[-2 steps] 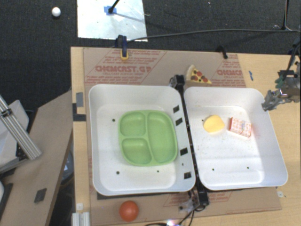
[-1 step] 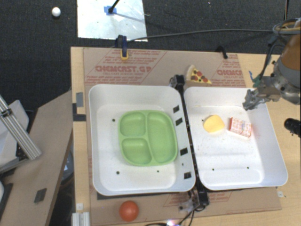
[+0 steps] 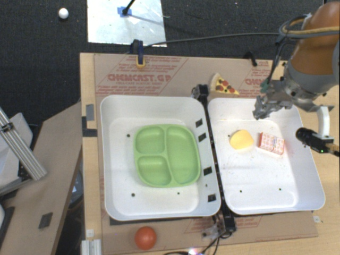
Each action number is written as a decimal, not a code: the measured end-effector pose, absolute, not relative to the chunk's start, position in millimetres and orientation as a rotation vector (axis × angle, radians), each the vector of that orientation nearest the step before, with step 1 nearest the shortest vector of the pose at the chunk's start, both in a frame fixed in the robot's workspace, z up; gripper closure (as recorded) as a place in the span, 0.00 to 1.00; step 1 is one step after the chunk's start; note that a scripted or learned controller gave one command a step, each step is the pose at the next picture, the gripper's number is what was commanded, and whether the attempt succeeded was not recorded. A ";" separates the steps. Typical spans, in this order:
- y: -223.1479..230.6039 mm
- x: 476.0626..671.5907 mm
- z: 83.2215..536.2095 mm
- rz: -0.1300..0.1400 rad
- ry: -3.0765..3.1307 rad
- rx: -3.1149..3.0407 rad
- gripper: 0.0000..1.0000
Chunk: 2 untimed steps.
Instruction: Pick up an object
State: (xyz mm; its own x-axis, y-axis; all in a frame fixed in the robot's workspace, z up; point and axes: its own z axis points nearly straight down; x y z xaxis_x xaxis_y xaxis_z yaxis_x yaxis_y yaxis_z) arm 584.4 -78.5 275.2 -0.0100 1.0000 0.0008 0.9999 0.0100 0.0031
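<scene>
Gripper point(image 3: 262, 110) over the right bin point(image 3: 265, 195), nothing between the fingers.

We see the arm point(image 3: 313, 47) coming in from 3 o'clock and hanging above the bin's 12 o'clock edge; whether the fingers are spread or pressed together we cannot tell at this angle. Two candidates lie near each other in the upper half of the bin: a yellow rounded object point(image 3: 241, 139) toward 7 o'clock of the gripper, and a small red-and-white packet point(image 3: 271, 143) roughly at 6 o'clock of it. We judge the packet the closer target, but it lies flat, so less for the fingers to bite; the yellow piece stands prouder. The left bin point(image 3: 122, 121) carries a green divided plate point(image 3: 166, 155), well apart from the gripper. A pizza-slice toy point(image 3: 224, 84) sits on the board outside the bins at 11 o'clock of the gripper, and an orange ball point(image 3: 145, 237) sits off the near edge.
</scene>
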 end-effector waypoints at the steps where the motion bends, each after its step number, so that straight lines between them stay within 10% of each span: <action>1: -34.3 586.1 268.5 0.003 2.231 2.211 1.00; 2: 22.3 593.2 268.2 0.005 2.232 2.210 1.00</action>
